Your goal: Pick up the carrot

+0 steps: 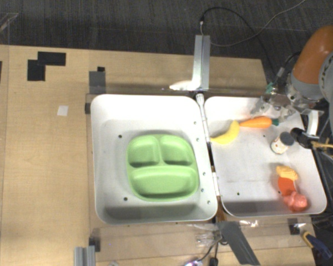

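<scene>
Crosswise lies the carrot (256, 123), seemingly green end rightward at the gripper (276, 111), whose grip I cannot tell.

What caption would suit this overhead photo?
Robot gripper at the carrot beside a banana in the right bin; green tray sits left.

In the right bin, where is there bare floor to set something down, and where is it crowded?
Bare floor fills the middle and lower-left of the right bin, bordered by the banana above and the orange and red toys to the right. The top strip is crowded: the carrot, the gripper and a small round white piece. The green tray covers the left bin's middle.
</scene>
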Controlling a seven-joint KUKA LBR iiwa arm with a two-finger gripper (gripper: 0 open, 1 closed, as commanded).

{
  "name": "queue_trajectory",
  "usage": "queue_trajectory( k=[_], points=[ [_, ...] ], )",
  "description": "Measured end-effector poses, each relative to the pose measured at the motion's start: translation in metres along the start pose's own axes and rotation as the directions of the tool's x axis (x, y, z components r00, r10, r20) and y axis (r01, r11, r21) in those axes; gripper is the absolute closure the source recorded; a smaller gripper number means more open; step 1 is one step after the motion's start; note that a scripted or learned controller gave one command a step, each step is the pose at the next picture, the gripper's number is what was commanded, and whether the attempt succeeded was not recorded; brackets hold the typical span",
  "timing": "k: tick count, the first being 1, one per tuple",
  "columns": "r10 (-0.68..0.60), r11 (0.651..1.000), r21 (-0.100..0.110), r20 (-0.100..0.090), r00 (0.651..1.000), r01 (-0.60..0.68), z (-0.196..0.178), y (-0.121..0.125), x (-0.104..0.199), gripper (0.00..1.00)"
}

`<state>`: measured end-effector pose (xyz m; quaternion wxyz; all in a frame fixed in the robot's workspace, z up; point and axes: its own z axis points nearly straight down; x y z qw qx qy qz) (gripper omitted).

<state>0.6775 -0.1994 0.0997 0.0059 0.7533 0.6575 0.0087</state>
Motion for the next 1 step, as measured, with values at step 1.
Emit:
queue_trajectory(
  k=[1],
  points=[
    [-0.007,1.000,0.003,0.002,1.000,0.007,0.0041,-0.0022,0.0016,0.00]
  ],
)
